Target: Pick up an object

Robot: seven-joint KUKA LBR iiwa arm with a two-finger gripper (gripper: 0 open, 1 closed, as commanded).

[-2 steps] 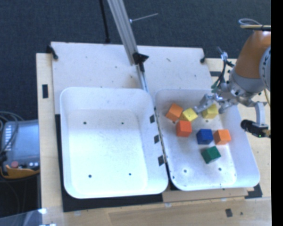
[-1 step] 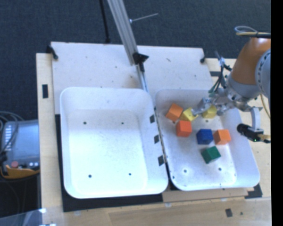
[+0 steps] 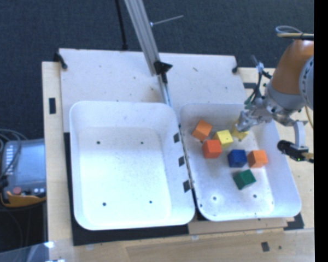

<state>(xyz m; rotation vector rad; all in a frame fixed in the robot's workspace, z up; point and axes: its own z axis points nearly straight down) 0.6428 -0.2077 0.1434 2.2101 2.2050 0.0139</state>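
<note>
Gripper (image 3: pixel 244 125) low in right bin (image 3: pixel 279 201), at its 1 o'clock, tips by a yellow block (image 3: pixel 224 137); open or shut, cannot tell. 6 blocks there: 2 yellow, 3 orange, blue (image 3: pixel 236 158), green (image 3: pixel 244 178).

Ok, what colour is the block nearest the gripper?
Yellow block, beside the gripper, seen in the camera view.

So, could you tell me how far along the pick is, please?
Nothing looks lifted yet: all six blocks lie in the right white bin. The tool is low beside the small yellow block, apparently approaching. Gripping and raising a block remain.
</note>
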